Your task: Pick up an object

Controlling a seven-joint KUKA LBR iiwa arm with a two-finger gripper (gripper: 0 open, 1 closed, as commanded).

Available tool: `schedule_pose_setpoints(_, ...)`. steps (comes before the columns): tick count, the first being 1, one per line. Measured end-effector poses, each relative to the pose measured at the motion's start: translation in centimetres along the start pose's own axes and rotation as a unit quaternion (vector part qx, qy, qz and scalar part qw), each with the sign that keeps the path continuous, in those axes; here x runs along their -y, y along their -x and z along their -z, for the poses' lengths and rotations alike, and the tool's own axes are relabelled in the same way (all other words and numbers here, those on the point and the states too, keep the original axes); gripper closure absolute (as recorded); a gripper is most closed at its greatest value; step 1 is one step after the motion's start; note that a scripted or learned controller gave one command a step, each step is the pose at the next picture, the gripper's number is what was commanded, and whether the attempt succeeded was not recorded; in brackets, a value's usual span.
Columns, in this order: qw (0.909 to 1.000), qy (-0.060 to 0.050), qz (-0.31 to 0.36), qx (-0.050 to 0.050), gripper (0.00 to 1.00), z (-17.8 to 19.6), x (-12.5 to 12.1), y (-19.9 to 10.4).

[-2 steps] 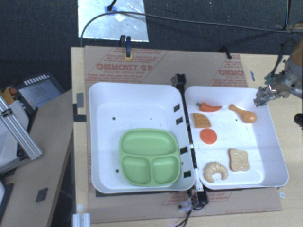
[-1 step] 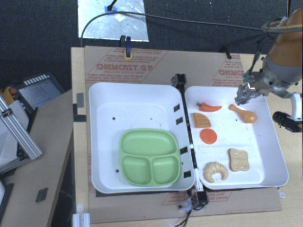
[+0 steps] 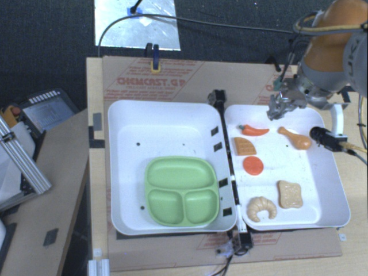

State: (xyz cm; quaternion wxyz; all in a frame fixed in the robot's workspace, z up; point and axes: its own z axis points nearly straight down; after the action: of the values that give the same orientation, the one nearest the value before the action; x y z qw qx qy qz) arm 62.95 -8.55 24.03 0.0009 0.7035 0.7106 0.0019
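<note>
Orange showed just beside your claw [image 3: 277, 111]: a small carrot-like piece [image 3: 255, 130] lay near the far wall of the right bin [image 3: 313, 174], a little to the left of the claw in the camera view. The claw hung over that bin's far edge with nothing seen in it, and you could not have told from this slanted view whether it was apart or together.

To the right of the carrot-like piece lay a tan drumstick [image 3: 295, 137], apart from it. Just in front of the carrot-like piece sat a brown waffle piece [image 3: 245, 147], and nearer the camera a round red slice [image 3: 253, 165] lay just beside the waffle piece. Toward the near wall you had a bread slice [image 3: 290, 194] and a pale croissant [image 3: 261, 208], close together but not touching. All six lay loose on the white floor of the right bin.

The left bin [image 3: 167, 128] held a green divided plate [image 3: 182, 190] with three compartments, set toward its near side. Both bins rested side by side on the brown tabletop [image 3: 241, 76].
</note>
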Motion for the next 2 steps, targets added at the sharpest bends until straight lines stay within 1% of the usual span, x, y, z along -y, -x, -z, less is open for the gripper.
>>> schedule_pose_setpoints(1, 1.0000, -0.001, 0.000, 0.000, 1.00, -1.3, -0.8, -5.3)
schedule_pose_setpoints(2, 1.0000, 0.000, 0.000, -0.001, 1.00, -0.3, -1.9, -10.9)
